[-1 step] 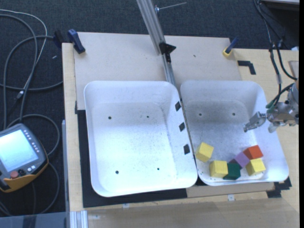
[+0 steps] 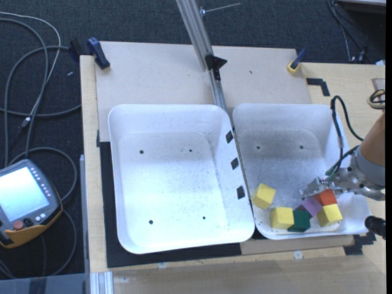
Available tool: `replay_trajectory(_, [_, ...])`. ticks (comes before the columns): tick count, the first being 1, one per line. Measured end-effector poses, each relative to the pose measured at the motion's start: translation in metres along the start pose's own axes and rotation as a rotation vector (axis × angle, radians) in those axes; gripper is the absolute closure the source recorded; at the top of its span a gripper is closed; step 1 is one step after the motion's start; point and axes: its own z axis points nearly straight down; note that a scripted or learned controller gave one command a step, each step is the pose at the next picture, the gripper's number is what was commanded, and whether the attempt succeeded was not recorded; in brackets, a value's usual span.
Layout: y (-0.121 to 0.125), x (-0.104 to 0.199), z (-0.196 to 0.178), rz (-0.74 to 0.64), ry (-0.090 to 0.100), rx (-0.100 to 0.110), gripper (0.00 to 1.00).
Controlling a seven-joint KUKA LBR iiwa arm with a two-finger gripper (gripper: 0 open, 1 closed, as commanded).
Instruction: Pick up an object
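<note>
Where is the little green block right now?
In the camera view, the green block lies in the right bin, near its front edge, between a yellow cube and a purple block.

The left bin (image 2: 177, 176) offers an open floor across its whole width, and the far half of the right bin (image 2: 282, 146) lies open too. Its near right corner is crowded: a yellow cube (image 2: 264, 195) stands slightly apart, while another yellow cube (image 2: 282, 217), a green block (image 2: 300, 220), a purple block (image 2: 311, 206), an orange block (image 2: 326, 196) and a third yellow cube (image 2: 331, 214) pack together against the near wall, with the tool (image 2: 315, 187) low over them. A slanted metal pole (image 2: 196, 32) crosses above the counter (image 2: 153, 72) toward the gap between the bins.
</note>
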Motion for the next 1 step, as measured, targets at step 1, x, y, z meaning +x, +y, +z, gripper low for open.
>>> replay_trajectory(1, [0.0033, 0.0003, -0.0149, -0.002, -0.003, -0.010, 1.00])
